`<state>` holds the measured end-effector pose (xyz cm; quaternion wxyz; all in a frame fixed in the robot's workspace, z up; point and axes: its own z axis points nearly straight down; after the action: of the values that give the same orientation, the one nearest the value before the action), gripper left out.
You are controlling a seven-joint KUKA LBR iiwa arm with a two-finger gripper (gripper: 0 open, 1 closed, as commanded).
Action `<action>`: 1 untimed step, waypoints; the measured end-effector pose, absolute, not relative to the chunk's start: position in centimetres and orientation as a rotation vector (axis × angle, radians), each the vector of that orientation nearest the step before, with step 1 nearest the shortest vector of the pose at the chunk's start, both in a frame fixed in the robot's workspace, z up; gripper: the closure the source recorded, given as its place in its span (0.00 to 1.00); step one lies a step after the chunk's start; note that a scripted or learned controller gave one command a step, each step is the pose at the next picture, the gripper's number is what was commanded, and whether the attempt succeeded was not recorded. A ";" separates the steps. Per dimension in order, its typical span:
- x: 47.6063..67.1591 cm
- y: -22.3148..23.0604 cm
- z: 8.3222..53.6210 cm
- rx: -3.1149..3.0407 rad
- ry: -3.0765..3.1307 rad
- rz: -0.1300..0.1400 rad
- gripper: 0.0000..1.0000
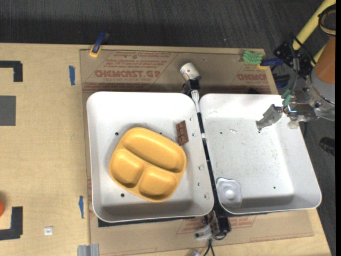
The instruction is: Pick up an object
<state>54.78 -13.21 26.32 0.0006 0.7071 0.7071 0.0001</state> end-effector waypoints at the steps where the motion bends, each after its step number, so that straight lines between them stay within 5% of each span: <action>1: 51.3 -11.7 11.1 2.262 2.182 -0.001 0.00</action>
<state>51.27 -11.68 11.13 -0.0006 0.7198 0.6942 -0.0003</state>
